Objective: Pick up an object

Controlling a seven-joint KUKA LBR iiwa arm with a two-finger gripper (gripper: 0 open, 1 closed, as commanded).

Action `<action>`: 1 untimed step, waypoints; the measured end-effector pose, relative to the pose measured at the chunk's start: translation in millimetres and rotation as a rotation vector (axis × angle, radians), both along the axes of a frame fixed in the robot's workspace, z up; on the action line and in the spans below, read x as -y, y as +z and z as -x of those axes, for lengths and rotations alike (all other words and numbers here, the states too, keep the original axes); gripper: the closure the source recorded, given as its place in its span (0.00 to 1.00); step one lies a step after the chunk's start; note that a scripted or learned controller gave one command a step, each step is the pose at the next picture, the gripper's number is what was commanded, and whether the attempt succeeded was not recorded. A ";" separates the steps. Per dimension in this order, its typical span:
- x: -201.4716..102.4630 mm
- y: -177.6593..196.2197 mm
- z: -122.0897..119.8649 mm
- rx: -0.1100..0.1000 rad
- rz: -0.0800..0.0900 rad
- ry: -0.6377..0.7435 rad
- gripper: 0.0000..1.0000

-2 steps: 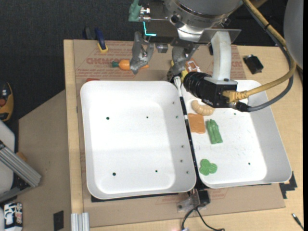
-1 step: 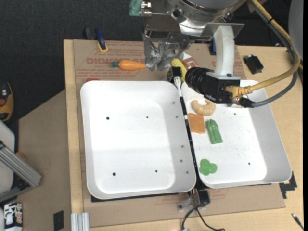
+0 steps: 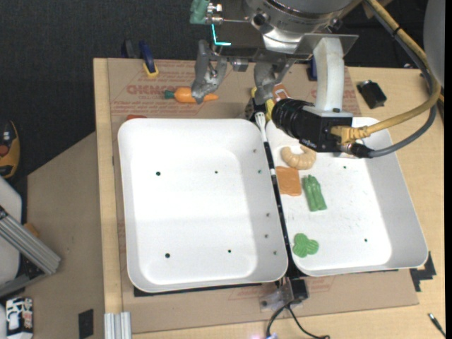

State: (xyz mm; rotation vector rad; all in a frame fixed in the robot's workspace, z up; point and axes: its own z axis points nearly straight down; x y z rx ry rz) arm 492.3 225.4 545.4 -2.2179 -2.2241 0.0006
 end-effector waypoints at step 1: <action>-0.8 11.0 -0.2 0.003 -0.001 0.001 1.00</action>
